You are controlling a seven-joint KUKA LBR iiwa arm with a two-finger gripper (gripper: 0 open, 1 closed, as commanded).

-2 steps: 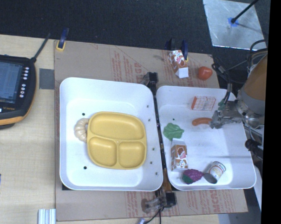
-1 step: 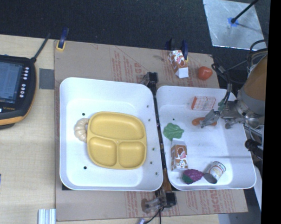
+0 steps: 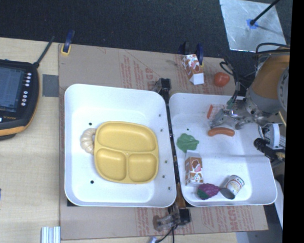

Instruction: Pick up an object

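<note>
A: Camera view shows the pincer [image 3: 226, 116] lowered into the right bin [image 3: 260, 168], near that bin's far edge, with the sausage [image 3: 221, 131] lying just below it. Can it be told whether the sausage is gripped?

B: No; whether the pincer is parted or closed cannot be told, and nothing is seen between its tips. The sausage appears to rest on the bin floor, beside a small orange piece [image 3: 209, 112].

A: Which step is judged to be in hand?

B: The approach, most likely; a grasp is not yet shown. For the next move, the tips would need to be centred across the sausage's narrow width before closing and lifting.

A: What else is carried?

B: A green leaf [image 3: 187, 142], a carton [image 3: 193, 169], a purple item [image 3: 208, 190] and a can [image 3: 233, 186] are seen toward the near edge; a yellow tray [image 3: 125, 151] sits in the left bin [image 3: 75, 140].
</note>
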